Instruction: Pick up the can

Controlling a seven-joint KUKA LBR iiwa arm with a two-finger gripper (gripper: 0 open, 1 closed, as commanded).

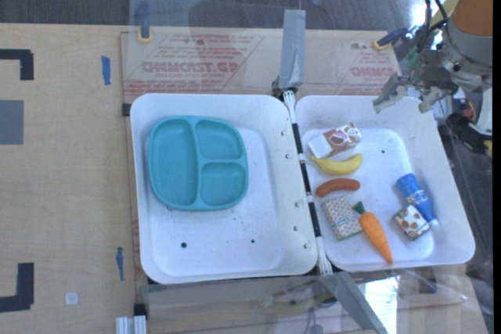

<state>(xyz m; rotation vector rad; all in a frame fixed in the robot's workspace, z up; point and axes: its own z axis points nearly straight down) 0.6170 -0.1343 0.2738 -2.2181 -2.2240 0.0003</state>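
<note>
- As I read the bench from its near edge, the right bin (450,192) holds a carrot (375,235) closest to me, with a patterned packet (340,216) just to its left.
- At that bin's right side I see a small red-and-white carton (411,221), and touching its far side the blue can (414,195), lying tilted.
- Farther in, I see a sausage (337,187), then a banana (338,163), then a brown-and-white carton (337,139).
- In the left bin (156,246) I see a teal divided plate (197,163), set toward the far left.
- Farthest off, the gripper (409,95) hovers over the right bin's far right corner, well apart from the can; its fingers are spread apart with nothing between them.
</note>
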